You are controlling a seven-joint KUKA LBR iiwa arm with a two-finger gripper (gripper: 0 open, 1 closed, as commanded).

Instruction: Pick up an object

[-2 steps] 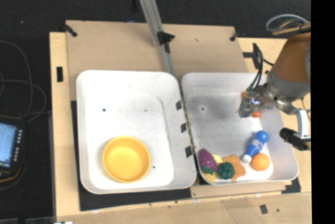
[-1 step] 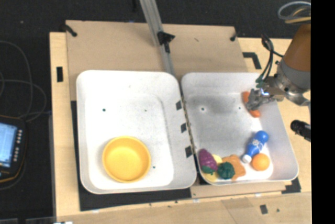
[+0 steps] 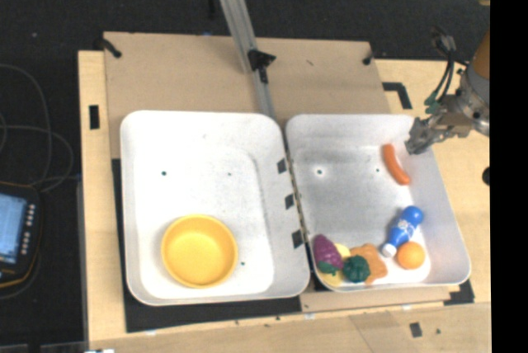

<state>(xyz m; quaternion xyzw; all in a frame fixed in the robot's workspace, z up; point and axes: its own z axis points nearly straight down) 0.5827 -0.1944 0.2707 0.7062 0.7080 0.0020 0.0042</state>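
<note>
Looking down at a slant on the bench (image 3: 346,327), two shallow white bins sit side by side on a tan board. Left bin (image 3: 206,145): one yellow bowl (image 3: 199,250), upright, in the near-left part, well apart from everything else. A thin grey pole (image 3: 235,9) runs from the top edge down to the seam between the bins.

Right bin (image 3: 346,178): objects crowd the near-right corner. An orange sausage-shaped piece (image 3: 395,163) lies alone toward the far-right side, tilted, well apart from the cluster. Lower down, a blue and white bottle (image 3: 402,229) lies tilted, its cap end pointing near-left. Just beside it, touching or nearly so, an orange ball (image 3: 410,256). Along the near wall, left of the ball: a tan-orange piece (image 3: 373,259), a dark green lump (image 3: 356,268), a purple item (image 3: 327,252), with a pale yellow thing (image 3: 330,277) partly under them. These are packed too close to sort out which touch.

Arm enters from the right; orange band at the frame's right edge. Gripper (image 3: 417,138) sits at the far-right rim of the right bin, just beside the far end of the orange sausage-shaped piece. Cables loop above the wrist. Jaw spread: cannot tell, the tip is dark and small. Nothing is visibly held.

A handheld screen device (image 3: 15,236) lies off the bench at far left.
</note>
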